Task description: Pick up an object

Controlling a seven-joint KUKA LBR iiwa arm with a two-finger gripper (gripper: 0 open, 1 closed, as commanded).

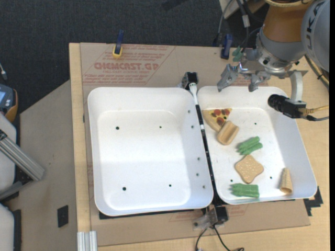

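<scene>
My gripper [240, 82] hangs above the far edge of the right bin [298, 140], its two fingers spread apart with nothing between them. Below and in front of it lie the toy foods: a pizza slice [218, 115] near the bin's far left, a tan bread roll [227, 132] touching it, a green bean pod [249, 145] at the middle, a toast slice [248, 168], a second green pod [244, 190] near the front, and an ice-cream cone [286, 180] at the front right.
The left bin [104, 109] sits beside the right one, joined by a black clamp strip [201, 135]. A black sensor and cable [285, 105] hang off the wrist over the right bin's far right corner. Cardboard [131, 61] underlies both bins.
</scene>
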